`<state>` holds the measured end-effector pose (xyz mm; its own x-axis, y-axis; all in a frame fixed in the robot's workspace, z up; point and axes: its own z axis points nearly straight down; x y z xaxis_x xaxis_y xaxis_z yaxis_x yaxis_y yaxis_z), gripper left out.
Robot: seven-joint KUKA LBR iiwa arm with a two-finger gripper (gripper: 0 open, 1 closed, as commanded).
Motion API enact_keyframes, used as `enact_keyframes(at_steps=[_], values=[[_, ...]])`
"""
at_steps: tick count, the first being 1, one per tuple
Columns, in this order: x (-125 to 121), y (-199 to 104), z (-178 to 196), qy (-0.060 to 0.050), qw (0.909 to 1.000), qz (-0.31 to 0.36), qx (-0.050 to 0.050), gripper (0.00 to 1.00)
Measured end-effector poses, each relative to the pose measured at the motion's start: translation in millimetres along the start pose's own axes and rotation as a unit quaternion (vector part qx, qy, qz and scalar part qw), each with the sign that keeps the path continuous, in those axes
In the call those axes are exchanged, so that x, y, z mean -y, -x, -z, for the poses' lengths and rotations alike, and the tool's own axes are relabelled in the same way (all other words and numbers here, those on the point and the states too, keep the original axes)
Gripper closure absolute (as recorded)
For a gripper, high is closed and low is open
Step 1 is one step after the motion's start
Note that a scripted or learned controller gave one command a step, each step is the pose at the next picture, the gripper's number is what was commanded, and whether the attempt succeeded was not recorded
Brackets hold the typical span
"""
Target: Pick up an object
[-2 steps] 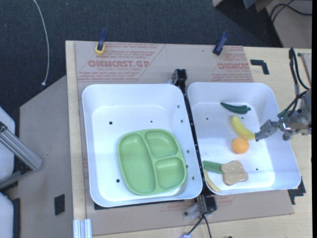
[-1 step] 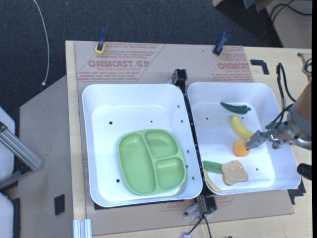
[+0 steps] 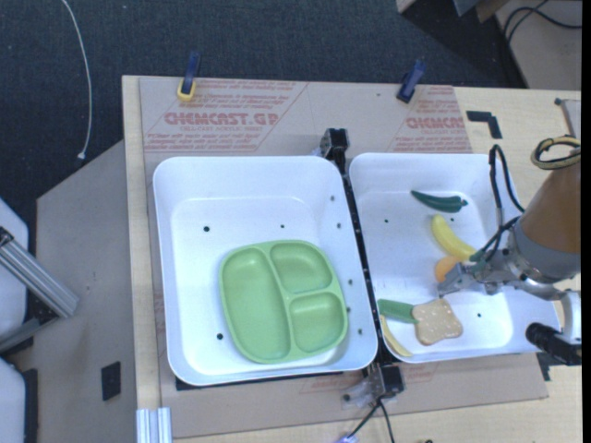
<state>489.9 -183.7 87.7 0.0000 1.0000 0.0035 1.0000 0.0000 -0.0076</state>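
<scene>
Two white bins sit side by side on the table, and the arm comes in from the right, its orange band showing above the grey wrist. The gripper is down inside the right bin, low over its near-right part. Its dark metal tips sit right at the near end of the banana and touch or overlap a small orange piece just beside it. How far the fingers are apart I cannot tell, the view is too blurred and cluttered there, and nothing is clearly seen between them.

Around it, the right bin carries the goods: a dark green pepper at the far side, the yellow banana just nearer than that, tilted, then the orange piece. Nearer still lies a slice of toast, flat on the bin floor, with a green pod touching its left edge and a pale yellow slice tucked at the near-left corner. The toast lies just near of the gripper tips, apart from them.

Over in the left bin, a green plate with three compartments lies flat toward the near side, nothing in its compartments.

Two clamps, yellow-and-blue at far left and blue further right, pin the far edge of the table sheet
</scene>
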Motion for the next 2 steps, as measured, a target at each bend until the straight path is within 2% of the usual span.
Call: enact_keyframes(at_steps=[1, 2], values=[[0, 0, -4, 0.002, 1.0, 0.0, 0.001, 0.0], [0, 0, 7, 0.004, 1.0, 0.0, 0.001, 1.0]])
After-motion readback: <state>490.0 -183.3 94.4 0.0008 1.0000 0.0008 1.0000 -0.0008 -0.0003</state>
